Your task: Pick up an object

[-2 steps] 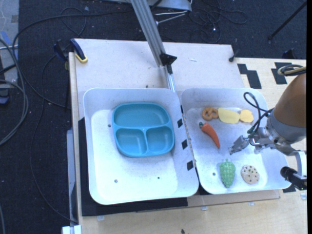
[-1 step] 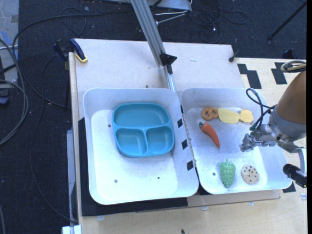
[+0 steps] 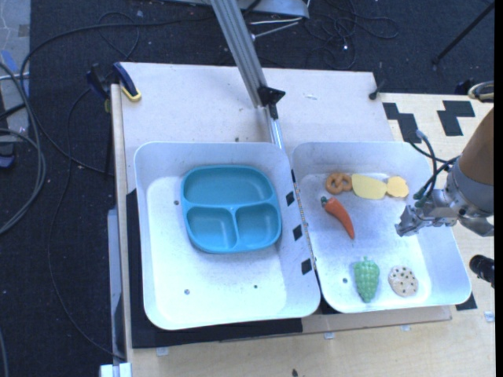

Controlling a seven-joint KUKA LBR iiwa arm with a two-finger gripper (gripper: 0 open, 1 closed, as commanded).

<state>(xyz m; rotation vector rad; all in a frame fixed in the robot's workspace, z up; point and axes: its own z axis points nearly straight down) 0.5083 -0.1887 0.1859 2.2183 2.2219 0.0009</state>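
Lying in the right-hand shallow white bin (image 3: 440, 277) are five small toy foods, any of which could be the object to pick: an orange plastic carrot with a green top (image 3: 339, 215) near the bin's left wall, a brown pretzel-shaped piece (image 3: 339, 182) just above it, a pale yellow oblong piece (image 3: 368, 186) touching a rounder yellow-orange piece (image 3: 398, 187) along the far side, and toward the near rim a green bunch of grapes (image 3: 365, 279) beside a tan round cookie with dark specks (image 3: 403, 281).

Over the bin's right side sits the grey metal tool (image 3: 408, 225), well apart from every toy, with nothing visible between its fingers. It is small and blurred from here, so how far it stands open cannot be told, nor whether it touches the bin floor. The grey arm with its orange band (image 3: 478, 159) is cut off by the frame's right edge.

In the left white bin (image 3: 157, 289) rests a blue plastic tray with three compartments (image 3: 232, 208). Both bins sit on a pale bench (image 3: 212, 100). No readable writing shows anywhere.
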